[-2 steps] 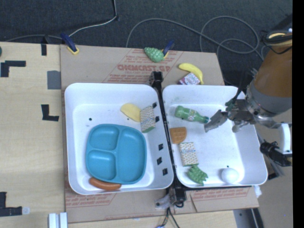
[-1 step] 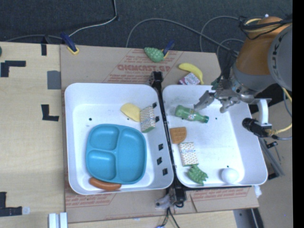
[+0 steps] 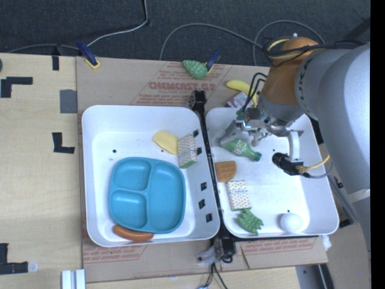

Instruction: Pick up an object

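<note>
Currently tool sits low in right bin, upper centre-right of frame, directly over green bottle. Open or closed: cannot tell. Bottle lies on its side near bin's upper-left corner, touching or just under tool. Judged light, rigid plastic, smooth, likely to roll. Best hold across narrow body, mid-length. Brown cookie just below bottle, apart.

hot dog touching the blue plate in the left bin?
Touching. The camera view shows the hot dog lying against the blue plate at its lower edge, with no gap between them.
</note>
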Robot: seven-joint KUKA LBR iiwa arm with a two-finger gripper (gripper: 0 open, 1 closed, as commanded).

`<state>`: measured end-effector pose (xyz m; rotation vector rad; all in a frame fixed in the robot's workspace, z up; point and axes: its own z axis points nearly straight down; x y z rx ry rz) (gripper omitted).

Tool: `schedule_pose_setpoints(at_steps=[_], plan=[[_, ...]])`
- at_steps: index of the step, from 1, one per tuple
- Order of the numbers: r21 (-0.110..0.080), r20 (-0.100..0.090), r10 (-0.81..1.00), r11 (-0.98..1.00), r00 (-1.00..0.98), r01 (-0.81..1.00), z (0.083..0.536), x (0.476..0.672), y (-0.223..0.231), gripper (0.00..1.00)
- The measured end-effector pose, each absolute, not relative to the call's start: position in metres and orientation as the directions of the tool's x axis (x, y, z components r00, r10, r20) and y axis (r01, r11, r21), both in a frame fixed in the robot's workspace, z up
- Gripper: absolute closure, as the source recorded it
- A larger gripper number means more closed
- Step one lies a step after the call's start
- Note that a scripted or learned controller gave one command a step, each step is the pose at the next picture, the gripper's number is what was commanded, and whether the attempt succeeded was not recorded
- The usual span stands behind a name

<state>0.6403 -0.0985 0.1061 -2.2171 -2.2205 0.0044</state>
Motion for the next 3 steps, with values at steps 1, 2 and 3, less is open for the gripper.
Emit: schedule_pose_setpoints(at_steps=[1, 2, 3], plan=[[0.000, -0.001, 1.000, 0.001, -0.001, 1.000, 0.086, 0.648, -0.094, 0.00], [0.002, 0.001, 1.000, 0.002, -0.002, 1.000, 0.086, 0.655, -0.105, 0.00], [0.003, 0.000, 1.000, 0.003, -0.003, 1.000, 0.096, 0.655, -0.104, 1.00]])
